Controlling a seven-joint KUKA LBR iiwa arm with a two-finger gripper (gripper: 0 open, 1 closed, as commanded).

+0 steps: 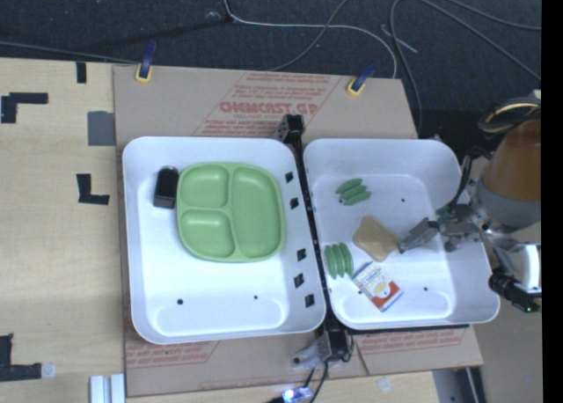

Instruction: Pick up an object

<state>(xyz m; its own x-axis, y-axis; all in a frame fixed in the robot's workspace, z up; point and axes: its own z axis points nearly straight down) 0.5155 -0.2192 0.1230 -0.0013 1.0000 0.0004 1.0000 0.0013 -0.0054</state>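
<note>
The gripper (413, 238), finger state indeterminate, sits in the right bin (440, 159) just right of the tan sponge-like block (374, 238), which is probably light, soft and compressible, best grasped across its shorter sides.

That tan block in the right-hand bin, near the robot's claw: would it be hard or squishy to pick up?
The tan block looks like a sponge or bread slice, so probably soft and light; it would likely give under a squeeze. It lies flat on the right bin's floor, so it should slide, not roll. The gripper sits just beside it.
</note>
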